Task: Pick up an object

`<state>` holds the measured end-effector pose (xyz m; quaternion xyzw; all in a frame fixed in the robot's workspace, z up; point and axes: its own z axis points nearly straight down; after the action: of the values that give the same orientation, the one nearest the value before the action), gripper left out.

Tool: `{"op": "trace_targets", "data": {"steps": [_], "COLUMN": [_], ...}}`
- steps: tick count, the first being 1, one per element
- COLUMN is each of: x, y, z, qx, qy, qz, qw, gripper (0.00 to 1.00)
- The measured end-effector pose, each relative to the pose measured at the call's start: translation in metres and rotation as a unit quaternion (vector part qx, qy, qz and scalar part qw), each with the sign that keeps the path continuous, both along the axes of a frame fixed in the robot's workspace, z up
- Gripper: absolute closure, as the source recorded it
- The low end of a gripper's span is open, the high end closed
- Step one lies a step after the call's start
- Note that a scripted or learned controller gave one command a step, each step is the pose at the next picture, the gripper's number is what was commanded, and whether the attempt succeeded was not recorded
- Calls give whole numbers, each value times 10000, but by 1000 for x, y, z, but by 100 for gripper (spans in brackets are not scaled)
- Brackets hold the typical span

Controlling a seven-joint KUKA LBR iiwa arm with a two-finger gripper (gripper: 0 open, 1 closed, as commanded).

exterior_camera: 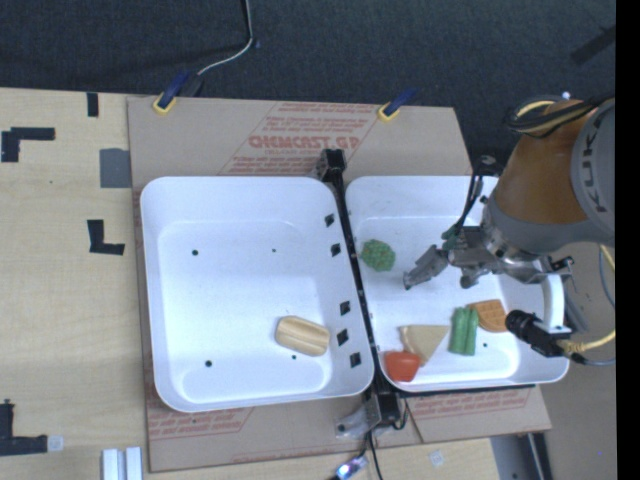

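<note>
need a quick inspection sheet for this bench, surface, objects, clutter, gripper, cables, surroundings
surface: two white bins side by side, left bin and right bin, on a cardboard sheet over a wooden bench
job's things: bread roll in the left bin; green ball, wedge, red piece, green block and orange piece in the right bin
clutter: nothing seen
gripper: gripper over the right bin, right of the green ball, nothing seen between its fingers
cables: white cable above the bench; cables on the arm
surroundings: dark carpet; black tape marks on the bench
</note>
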<state>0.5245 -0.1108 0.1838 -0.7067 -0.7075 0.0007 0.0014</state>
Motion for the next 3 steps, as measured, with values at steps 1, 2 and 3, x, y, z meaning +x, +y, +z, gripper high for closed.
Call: {"op": "trace_targets", "data": {"steps": [1, 2, 3], "x": [0, 49, 45], "y": [1, 10, 70], "z": [10, -45, 23], "qx": [1, -8, 4], "qy": [5, -5, -39], "qz": [3, 6, 31], "qw": [10000, 10000, 10000], "gripper": [100, 100, 100]}}
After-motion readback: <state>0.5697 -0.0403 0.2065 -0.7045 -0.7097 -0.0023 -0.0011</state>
